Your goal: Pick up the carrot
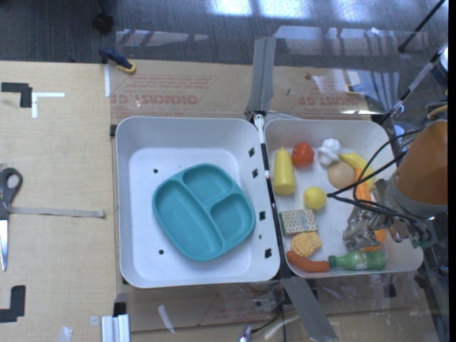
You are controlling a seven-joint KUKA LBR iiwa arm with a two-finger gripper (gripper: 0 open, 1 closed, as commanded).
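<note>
The carrot (364, 189) is a slim orange piece lying near the right wall of the right bin (322, 128), beside the yellow banana (353, 162). My gripper (358, 232) hangs low over the carrot's near end, just above the green bottle (360, 261). The gripper's metal parts cover the middle of the carrot, and a bit of orange shows again at its right side. Nothing is visibly lifted off the bin floor.
The right bin also holds a yellow pepper (283, 171), tomato (303, 154), lemon (314, 198), cracker (298, 221), corn (306, 244), a red sausage (308, 263) and a white item (328, 149). The left bin (135, 212) bears a teal divided plate (204, 211). Scissors (7, 191) lie far left.
</note>
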